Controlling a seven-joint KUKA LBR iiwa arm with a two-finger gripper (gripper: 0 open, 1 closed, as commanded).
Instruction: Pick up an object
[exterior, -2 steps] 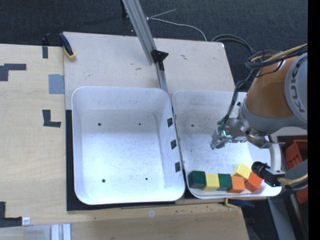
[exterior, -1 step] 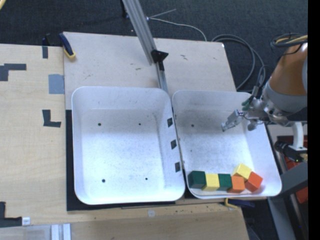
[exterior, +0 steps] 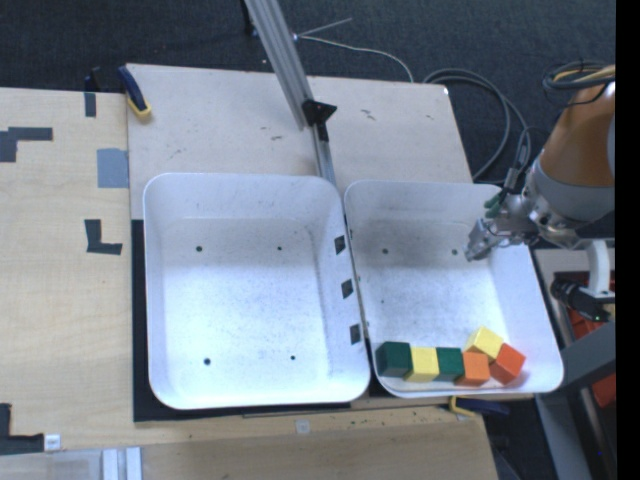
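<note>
Jaws are too small and blurry to call, honestly. Gripper [exterior: 480, 245] hovers over the right bin [exterior: 420, 208], well apart from the blocks [exterior: 450, 361] along its near edge. Looks like approach stage; next it needs to travel over there and descend.

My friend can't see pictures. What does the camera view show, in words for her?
A robot arm's end effector hangs over the right white bin, away from a row of green, yellow, orange and red blocks along the bin's near edge. The left white bin sits beside it on the bench.
</note>
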